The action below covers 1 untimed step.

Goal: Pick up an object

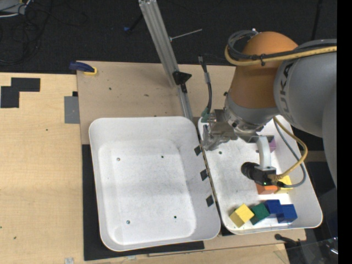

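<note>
**Arm over right bin, blocks clustered at its near end**

Landmark: right bin (308,216). The grey arm (308,92) with orange band (258,65) comes in from the right side and hangs over the far half of the right bin, wrist close to the divider between the two bins. Gripper (210,142) sits at the right bin's far-left edge, just by the inner wall. Can't tell if the tool is spread or pressed together, too small and dark; nothing seen pinched in it.

Task objects lie in the right bin's near end, well apart from the gripper. Yellow block (241,215) nearest the bin's left wall, tilted. Green block (259,211) just beside it, touching or nearly so. Blue block (280,210) next on the right, touching the green one. Orange block (267,188) farther back, toward the bin's middle, under a black fitting (254,171) on a cable. Small yellow piece (285,181) just right of the orange block. Purple bit (273,145) near the bin's far-right side, mostly hidden by the arm.

Left bin (110,131) lies touching the right bin's left side. Metal rail (164,43) leans up from behind the right bin's far-left corner.
</note>
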Available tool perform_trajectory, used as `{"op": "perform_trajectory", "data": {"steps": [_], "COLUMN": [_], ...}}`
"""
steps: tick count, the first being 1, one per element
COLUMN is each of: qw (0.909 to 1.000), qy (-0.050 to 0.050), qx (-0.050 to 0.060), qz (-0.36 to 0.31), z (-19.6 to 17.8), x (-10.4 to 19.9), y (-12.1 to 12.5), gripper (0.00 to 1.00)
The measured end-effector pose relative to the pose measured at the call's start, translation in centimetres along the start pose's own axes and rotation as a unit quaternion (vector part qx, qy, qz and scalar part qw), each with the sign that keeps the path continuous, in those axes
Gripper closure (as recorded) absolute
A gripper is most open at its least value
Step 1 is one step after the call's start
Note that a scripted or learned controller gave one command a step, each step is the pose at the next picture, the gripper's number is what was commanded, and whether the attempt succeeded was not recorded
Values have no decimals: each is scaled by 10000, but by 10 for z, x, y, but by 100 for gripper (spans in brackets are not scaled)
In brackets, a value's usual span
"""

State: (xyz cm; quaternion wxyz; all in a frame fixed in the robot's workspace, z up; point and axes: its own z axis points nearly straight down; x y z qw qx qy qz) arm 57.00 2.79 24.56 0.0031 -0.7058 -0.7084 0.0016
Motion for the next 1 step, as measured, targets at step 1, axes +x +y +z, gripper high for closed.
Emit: {"op": "perform_trajectory", "data": {"steps": [1], "qw": [10000], "qy": [-6], "qx": [-16], "qz": [3], "z": [14], "x": [48], "y": [21], "gripper": [100]}}
